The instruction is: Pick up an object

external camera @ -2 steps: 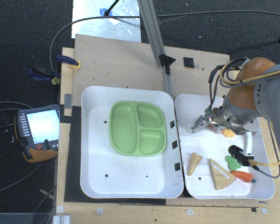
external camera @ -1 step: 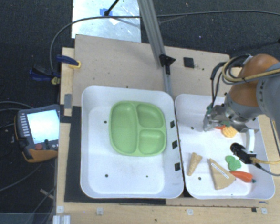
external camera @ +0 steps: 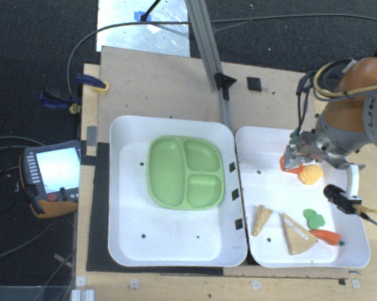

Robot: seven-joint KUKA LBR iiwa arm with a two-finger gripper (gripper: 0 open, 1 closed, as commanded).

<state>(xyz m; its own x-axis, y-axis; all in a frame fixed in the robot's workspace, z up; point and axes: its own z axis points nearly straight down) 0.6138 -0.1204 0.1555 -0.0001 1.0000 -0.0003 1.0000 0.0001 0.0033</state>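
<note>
- Looking down at a slant, nearest you is the front of the right bin [external camera: 361,258]. A wedge of sandwich [external camera: 296,234], a small cone [external camera: 261,220], a carrot [external camera: 326,237] and a green piece [external camera: 312,218] lie close together there, well apart from the gripper.
- Farther back in that bin, the gripper [external camera: 295,157] sits low beside a yellow corn toy [external camera: 310,174], with something orange-red [external camera: 287,163] at its tip. You cannot tell whether it is spread, pressed together or pinching anything.
- Watch the risk here: the two items lie just beside each other, so a closing grip could catch an edge only, or nudge the corn away and lift nothing.
- In the left bin [external camera: 115,238], a green divided plate [external camera: 185,172] rests, well apart from the arm.
</note>
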